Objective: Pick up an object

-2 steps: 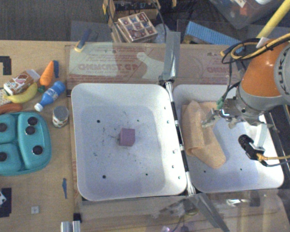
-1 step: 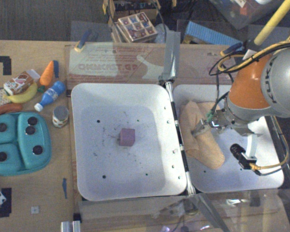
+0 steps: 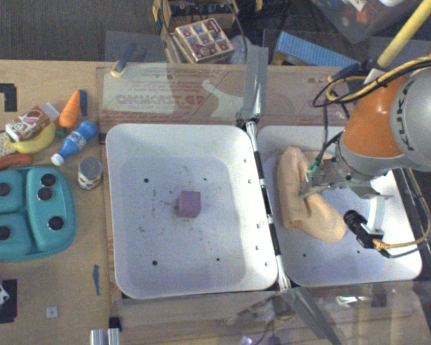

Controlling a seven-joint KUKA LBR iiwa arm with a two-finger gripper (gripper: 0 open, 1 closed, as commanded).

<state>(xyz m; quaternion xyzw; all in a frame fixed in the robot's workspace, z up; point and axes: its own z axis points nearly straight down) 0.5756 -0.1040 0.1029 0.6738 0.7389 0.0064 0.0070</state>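
Bread loaf: a tan, elongated loaf-shaped object (image 3: 306,195) lies in the right bin (image 3: 402,264), along its left side, slanting from the upper left toward the lower right.
Tool: the tool (image 3: 317,184) sits directly over the loaf's middle, under the arm's orange band (image 3: 371,128); I cannot tell how its grasping end stands, nor whether it has hold of anything.
Handling: judging by its rounded, slightly sagging outline, the loaf is probably soft foam or light plastic, so it should be light and give under pressure rather than crack.
Where to grip: across the narrow width near the middle looks best; the long axis is likely too wide, and the rounded ends could squeeze out.
Surface: matte and pale brown with no visible gloss, so likely not slippery.
Other candidate: a small purple cube (image 3: 189,203) rests alone near the centre of the left bin (image 3: 129,149); flat faces and crisp edges suggest a stiff block, easy to pinch on opposite sides.
Bins: shallow white trays with rounded corners, smooth and faintly speckled with dark spots.
Tabletop: light wood (image 3: 86,264), carrying a teal moulded tray (image 3: 14,225), a small can (image 3: 90,172), a toy bottle (image 3: 75,141), a banana (image 3: 30,141) and a carrot (image 3: 71,108), all well apart from the bins' contents.
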